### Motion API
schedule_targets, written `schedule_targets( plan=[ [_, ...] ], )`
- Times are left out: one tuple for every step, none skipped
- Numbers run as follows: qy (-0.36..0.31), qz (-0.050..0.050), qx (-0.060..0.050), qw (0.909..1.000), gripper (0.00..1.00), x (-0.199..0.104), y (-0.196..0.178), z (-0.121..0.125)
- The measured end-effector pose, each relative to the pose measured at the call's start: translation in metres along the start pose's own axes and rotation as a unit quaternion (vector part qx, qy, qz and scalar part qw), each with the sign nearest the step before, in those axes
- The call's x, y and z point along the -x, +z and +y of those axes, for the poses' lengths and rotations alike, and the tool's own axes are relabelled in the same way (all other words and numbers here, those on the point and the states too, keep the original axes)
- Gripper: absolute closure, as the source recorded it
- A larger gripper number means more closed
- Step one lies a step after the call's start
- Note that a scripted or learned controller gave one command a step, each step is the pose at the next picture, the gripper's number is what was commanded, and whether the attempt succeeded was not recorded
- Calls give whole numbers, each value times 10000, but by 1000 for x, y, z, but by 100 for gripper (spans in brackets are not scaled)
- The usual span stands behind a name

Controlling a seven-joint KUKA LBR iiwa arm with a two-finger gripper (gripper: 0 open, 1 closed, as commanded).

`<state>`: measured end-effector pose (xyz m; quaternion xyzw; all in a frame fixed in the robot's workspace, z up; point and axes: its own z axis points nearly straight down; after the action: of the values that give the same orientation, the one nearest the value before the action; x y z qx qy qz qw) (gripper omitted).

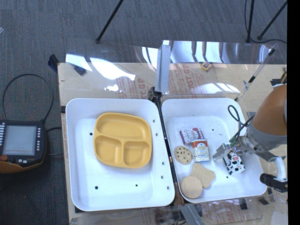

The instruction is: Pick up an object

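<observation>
The black-and-white cow-patterned toy (235,163) lies in the right bin (213,108), at about four o'clock from the bin's centre. The gripper (228,153) is just beside it at eleven o'clock; whether the fingers are open or closed I cannot tell. Nothing looks lifted, so the pick seems not yet done. At nine o'clock lie two small cartons (196,142) and cookies (183,154); the left bin (79,111) holds a yellow divided plate (123,139).

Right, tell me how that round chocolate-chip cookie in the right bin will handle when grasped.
The cookie looks flat and thin, so probably stiff and light. It lies flush on the bin floor, so its edges may be hard to catch.
</observation>
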<state>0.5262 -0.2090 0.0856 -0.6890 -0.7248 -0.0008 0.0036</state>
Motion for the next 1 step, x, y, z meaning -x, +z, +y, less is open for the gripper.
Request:
schedule_targets(
  plan=[
    [32,-3,-15,10000,100,2,-8,-2]
  ],
)
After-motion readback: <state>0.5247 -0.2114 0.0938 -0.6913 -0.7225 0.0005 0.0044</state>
